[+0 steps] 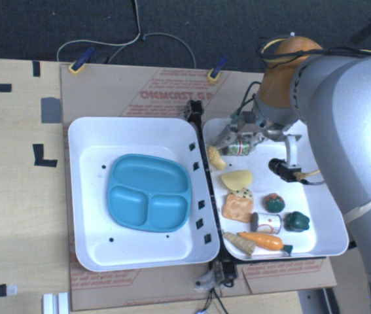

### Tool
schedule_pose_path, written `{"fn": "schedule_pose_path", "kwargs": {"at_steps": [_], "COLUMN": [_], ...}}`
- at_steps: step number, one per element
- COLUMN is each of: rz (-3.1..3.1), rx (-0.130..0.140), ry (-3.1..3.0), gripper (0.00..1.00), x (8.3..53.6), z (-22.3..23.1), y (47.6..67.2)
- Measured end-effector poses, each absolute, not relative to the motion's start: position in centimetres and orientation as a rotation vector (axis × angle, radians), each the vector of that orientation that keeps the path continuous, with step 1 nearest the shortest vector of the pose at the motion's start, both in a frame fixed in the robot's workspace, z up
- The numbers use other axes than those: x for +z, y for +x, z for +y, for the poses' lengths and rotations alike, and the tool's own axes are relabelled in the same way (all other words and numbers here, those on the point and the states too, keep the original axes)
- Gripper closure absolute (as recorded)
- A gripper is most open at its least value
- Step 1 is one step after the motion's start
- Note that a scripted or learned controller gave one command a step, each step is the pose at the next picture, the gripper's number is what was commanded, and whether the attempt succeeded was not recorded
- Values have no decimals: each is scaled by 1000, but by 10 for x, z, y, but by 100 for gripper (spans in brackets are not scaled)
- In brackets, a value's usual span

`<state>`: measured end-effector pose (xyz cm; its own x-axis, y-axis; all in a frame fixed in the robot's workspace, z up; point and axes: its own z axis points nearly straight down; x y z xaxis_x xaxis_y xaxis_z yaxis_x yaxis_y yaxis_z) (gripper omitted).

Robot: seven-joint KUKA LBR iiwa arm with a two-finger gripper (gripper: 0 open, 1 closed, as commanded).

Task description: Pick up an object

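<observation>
The two-finger gripper (237, 136) sat low at the right white bin's (326, 222) twelve o'clock end, over a small green-and-red labelled can (239, 148); whether it was holding anything couldn't be told. The can looked light, rigid, slippery; grasp across its sides.

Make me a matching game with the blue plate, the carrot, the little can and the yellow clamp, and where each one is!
Things:
1. blue plate
2. carrot
3. little can
4. yellow clamp

Places:
A. near end of the right bin
B. far left corner of the brown board
C. middle of the left bin
D. far end of the right bin, beside the arm

Pairs: 1-C, 2-A, 3-D, 4-B
</observation>
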<state>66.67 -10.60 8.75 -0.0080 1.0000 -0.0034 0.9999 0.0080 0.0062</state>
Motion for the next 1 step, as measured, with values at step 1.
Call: {"fn": "schedule_pose_path", "kwargs": {"at_steps": [1], "rz": [2222], "rx": [3], "ry": [2215], "gripper": [100], "x": [96], "z": [-109], "y": [665]}}
